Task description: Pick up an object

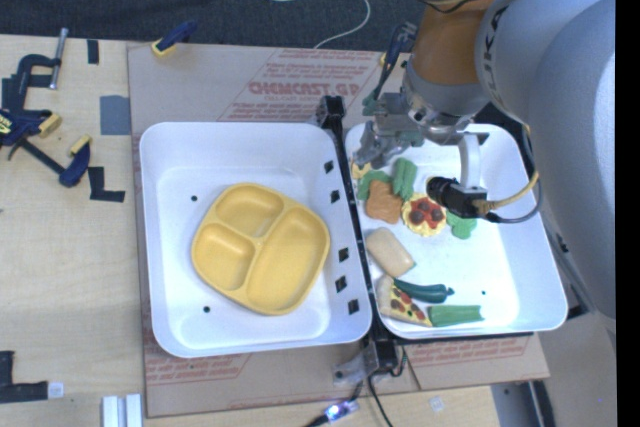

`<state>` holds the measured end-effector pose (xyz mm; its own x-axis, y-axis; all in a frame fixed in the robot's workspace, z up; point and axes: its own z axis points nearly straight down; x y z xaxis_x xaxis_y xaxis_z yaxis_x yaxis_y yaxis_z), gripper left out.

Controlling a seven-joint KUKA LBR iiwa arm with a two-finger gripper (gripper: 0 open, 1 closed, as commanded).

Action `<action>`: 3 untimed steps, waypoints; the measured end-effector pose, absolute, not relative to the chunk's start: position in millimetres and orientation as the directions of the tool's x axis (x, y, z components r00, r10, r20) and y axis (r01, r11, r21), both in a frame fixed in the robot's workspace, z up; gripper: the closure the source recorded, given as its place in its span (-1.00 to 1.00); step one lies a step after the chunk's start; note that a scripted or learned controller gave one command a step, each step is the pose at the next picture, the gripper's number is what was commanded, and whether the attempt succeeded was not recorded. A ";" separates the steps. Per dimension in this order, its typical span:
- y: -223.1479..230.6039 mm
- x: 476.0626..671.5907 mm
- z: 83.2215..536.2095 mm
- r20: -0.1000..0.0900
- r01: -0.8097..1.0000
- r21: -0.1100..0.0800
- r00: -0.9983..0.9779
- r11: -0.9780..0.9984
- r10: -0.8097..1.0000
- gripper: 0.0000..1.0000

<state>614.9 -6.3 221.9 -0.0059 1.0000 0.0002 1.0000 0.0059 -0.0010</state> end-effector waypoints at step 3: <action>8.1 614.5 222.7 -0.002 1.000 -0.002 0.000 0.000 1.000 1.00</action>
